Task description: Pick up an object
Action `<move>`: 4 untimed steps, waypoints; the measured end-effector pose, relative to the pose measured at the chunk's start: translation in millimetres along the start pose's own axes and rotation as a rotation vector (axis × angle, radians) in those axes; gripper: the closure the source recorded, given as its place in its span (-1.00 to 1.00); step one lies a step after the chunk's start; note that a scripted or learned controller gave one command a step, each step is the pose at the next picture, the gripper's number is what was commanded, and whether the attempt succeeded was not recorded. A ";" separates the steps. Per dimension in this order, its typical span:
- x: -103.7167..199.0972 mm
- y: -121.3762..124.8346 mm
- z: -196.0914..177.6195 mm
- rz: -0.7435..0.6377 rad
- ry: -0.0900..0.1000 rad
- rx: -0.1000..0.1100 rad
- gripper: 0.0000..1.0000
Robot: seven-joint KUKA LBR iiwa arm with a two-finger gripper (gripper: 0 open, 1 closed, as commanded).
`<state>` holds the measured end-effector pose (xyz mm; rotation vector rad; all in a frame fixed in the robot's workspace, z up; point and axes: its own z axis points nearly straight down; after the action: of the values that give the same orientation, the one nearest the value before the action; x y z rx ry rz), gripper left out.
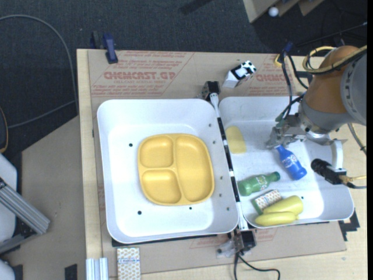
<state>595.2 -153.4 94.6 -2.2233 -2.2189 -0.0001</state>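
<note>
Bench (169, 69) board reads "CHEMCAST GP" in red. Left bin (116, 121) holds a yellow divided plate (175, 169). Right bin (256, 112): pale yellow block (236, 139), blue bottle (291, 162), green bottle (257, 184), banana (280, 211), small labelled packet (267, 199), print unreadable. Gripper (284, 137) low above blue bottle's cap; its grip state cannot be told.

Grey KUKA arm (354, 92), rounded and chunky, wearing an orange band (326, 92) above the wrist, black cables trailing nearby, ending in a small metal gripper (284, 134).
</note>
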 end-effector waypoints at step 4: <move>116.0 30.9 -123.3 -0.001 -0.002 -0.004 1.00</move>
<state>626.3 -37.5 217.9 -2.2249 -2.2232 -0.0019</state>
